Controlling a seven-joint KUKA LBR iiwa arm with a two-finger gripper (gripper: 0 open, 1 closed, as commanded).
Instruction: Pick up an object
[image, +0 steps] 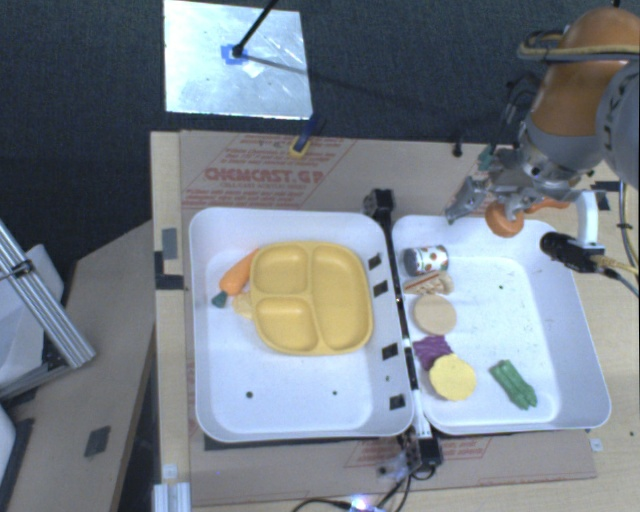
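Observation:
My gripper (497, 212) hangs over the far rim of the right bin (560, 330). It looks shut on a small round orange object (506, 222), which shows just below the metal fingers. Lying along the right bin's left side are a small tin can (425, 260), a ridged cracker (433, 285), a tan round biscuit (435, 315), a purple piece (431, 350) and a yellow disc (453, 379). A green vegetable (512, 384) lies near the bin's front.
The left bin (215, 390) holds a yellow divided plate (305, 297) with a carrot (237, 272) and a small green piece (219, 298) at its left edge. A black divider (398, 310) runs between the bins. A shiny metal sheet (237, 60) lies beyond the bench.

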